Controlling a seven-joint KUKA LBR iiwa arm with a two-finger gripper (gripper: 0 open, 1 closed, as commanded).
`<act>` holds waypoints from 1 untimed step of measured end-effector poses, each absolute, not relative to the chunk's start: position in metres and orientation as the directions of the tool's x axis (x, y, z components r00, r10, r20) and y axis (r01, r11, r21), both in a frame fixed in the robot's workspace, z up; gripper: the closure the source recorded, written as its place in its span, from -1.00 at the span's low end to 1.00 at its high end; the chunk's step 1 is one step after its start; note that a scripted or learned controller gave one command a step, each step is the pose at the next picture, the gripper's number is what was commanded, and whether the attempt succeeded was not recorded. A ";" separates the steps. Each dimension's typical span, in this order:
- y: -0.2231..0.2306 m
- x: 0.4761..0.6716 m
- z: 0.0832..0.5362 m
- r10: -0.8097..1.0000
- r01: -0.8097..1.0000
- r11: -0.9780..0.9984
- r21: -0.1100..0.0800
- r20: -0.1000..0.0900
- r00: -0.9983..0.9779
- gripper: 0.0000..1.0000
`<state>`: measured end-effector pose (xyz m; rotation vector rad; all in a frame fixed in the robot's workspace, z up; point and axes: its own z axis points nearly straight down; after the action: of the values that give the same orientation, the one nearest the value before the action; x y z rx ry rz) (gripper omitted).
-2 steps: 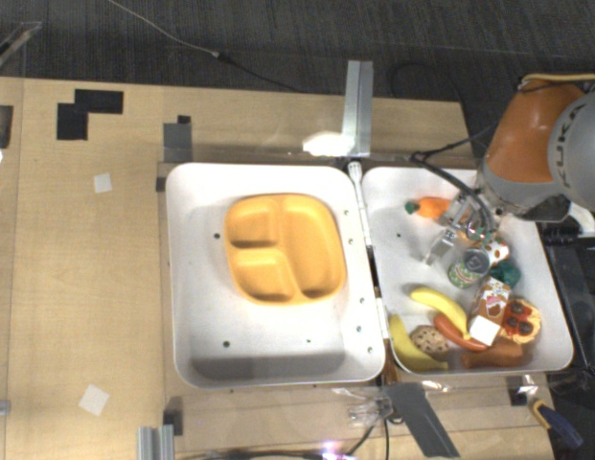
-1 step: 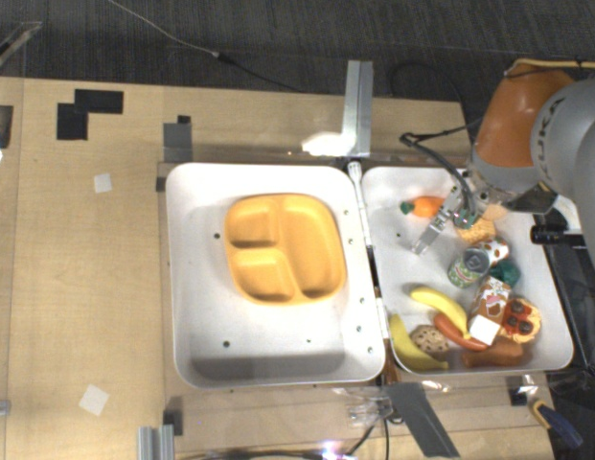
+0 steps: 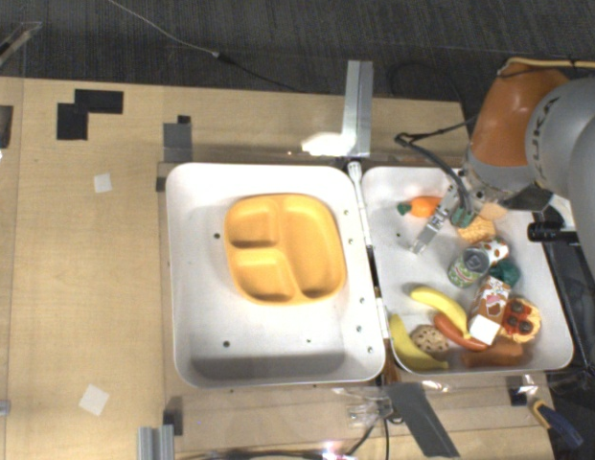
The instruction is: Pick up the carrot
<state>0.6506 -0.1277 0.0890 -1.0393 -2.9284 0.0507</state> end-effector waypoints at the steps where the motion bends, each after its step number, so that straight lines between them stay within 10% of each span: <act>1: -0.116 0.646 0.089 0.590 0.590 0.807 -0.033 0.011 -0.807 -1.00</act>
<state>0.6462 -0.1156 0.0890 -0.9686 -2.9667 0.0431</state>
